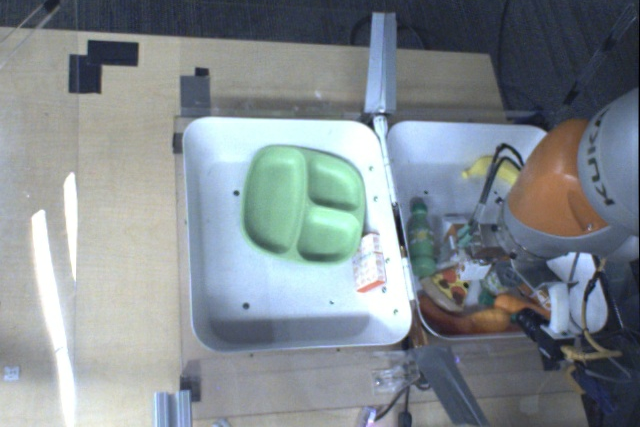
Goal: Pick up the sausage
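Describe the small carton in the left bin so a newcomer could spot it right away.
Start at the left white bin, which holds a big green divided plate. Just past the plate's lower right corner, against the wall shared with the right bin, lies the small carton. It is white with red print, unlike the green plate beside it.

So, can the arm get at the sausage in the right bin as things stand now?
Probably yes, but not cleanly. The sausage lies at the near edge of the right bin, close below the arm, yet other toy food crowds against it.
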`<state>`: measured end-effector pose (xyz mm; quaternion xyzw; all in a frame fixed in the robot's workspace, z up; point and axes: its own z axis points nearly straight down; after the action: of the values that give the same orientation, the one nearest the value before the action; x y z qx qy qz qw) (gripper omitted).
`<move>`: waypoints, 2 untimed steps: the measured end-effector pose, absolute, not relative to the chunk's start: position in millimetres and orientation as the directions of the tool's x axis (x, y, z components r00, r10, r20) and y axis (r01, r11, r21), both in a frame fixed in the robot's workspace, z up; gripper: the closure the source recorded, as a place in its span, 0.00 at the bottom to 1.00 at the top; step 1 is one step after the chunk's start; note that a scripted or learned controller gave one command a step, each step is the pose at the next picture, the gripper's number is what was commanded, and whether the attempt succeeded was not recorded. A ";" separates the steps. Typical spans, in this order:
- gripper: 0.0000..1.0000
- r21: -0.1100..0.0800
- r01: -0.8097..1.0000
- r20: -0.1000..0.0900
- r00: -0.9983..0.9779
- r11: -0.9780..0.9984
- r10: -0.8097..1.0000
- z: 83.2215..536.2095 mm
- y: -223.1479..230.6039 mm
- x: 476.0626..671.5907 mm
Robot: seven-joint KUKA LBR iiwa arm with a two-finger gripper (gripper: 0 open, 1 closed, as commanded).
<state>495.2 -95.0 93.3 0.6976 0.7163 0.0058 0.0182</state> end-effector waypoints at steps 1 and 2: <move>0.00 0.026 0.996 -0.012 -0.082 0.082 0.997 91.4 -88.9 493.7; 0.00 0.006 1.000 -0.001 -0.026 0.026 1.000 185.5 -80.9 510.9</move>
<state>510.9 -80.9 185.5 0.6979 0.7162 0.0019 0.0022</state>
